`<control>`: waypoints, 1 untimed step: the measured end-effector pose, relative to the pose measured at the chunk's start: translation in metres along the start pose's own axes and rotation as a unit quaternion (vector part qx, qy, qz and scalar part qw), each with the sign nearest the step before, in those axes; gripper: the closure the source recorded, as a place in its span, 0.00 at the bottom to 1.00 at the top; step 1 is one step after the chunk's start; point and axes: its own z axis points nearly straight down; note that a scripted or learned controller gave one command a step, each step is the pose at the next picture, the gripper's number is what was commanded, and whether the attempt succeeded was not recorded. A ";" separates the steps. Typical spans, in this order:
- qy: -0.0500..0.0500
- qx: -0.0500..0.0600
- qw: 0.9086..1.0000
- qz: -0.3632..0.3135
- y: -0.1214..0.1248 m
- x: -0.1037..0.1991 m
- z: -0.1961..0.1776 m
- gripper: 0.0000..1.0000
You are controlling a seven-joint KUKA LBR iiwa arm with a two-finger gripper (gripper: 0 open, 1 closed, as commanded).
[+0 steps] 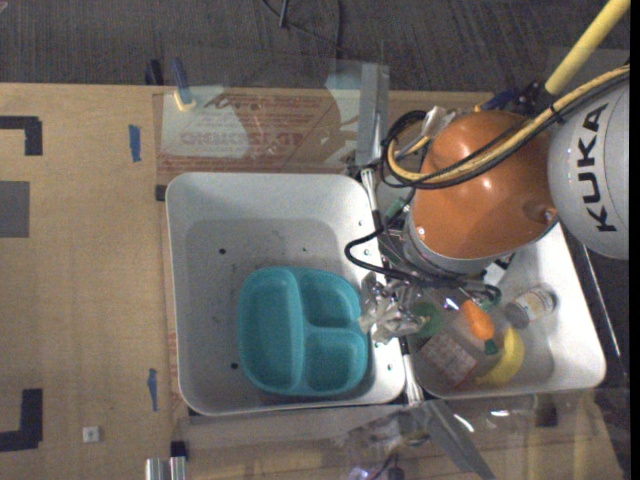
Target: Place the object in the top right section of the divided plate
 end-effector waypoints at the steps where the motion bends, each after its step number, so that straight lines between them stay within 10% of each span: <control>1: 0.000 -0.001 0.978 -0.208 0.009 -0.011 0.018 1.00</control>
